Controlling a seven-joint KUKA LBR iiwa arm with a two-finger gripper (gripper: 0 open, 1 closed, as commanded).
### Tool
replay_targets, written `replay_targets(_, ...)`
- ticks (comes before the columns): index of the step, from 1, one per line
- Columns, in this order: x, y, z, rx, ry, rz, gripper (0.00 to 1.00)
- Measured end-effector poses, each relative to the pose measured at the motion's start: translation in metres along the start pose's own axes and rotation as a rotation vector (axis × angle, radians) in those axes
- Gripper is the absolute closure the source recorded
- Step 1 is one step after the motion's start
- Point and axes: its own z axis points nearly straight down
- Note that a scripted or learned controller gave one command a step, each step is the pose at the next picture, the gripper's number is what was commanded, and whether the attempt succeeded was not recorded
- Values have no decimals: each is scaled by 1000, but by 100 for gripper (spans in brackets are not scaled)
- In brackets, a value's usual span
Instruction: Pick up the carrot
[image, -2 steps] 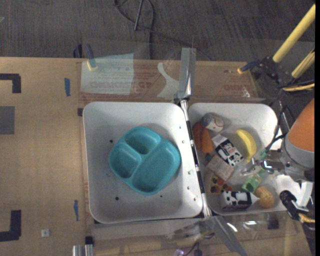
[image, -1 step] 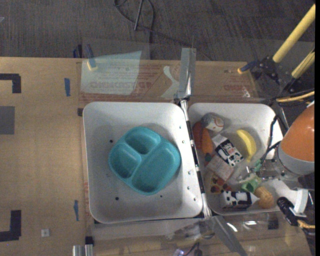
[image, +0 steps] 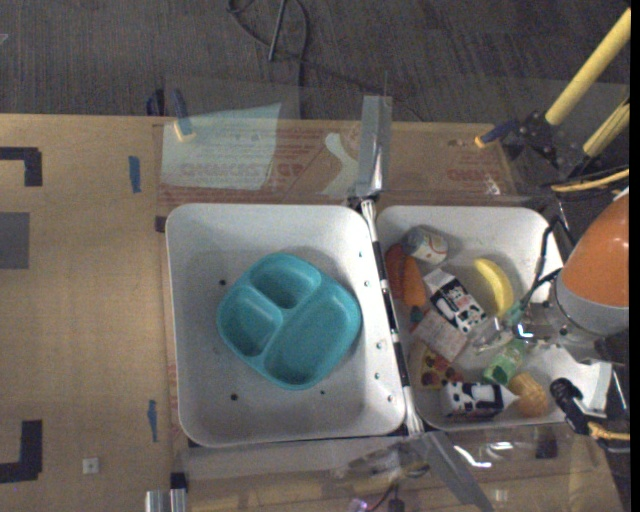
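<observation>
- Wooden bench (image: 80, 330) carries two white bins
- Left bin (image: 190, 300): teal divided plate (image: 290, 320)
- Right bin (image: 530, 225): carrot (image: 413, 285), banana (image: 493, 285), cluttered items
- Gripper (image: 512, 335): finger state cannot be determined

Two white bins, the left bin (image: 190, 300) at 9 o'clock and the right bin (image: 455, 222) at 3 o'clock; one teal divided plate (image: 290, 318); one carrot (image: 412, 284); one banana (image: 492, 284); two black-and-white cartons (image: 455, 302).
</observation>
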Motion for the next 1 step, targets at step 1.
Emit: replay_targets(1, 20, -24, -4, 11, 5, -99, 0)
